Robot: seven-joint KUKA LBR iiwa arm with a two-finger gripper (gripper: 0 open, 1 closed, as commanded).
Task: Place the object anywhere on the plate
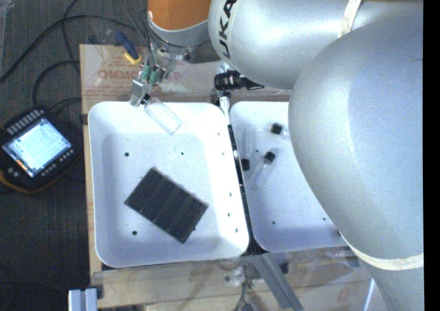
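Note:
A dark ribbed rectangular plate [166,204] lies flat in the left bin [110,234], turned at a slant. My gripper [142,91] hangs over the far left corner of that bin, below the orange band of the arm. A clear plastic vial [163,115] sticks out from its tips towards the lower right, and the gripper looks shut on the vial's upper end. The vial hangs over the bin's far edge, well apart from the plate.
The right bin [289,234] holds clear vials with black caps [264,164] [276,128] near its left side. The arm's big grey body covers that bin's right half. A pendant with a lit screen [38,146] lies on the floor at left.

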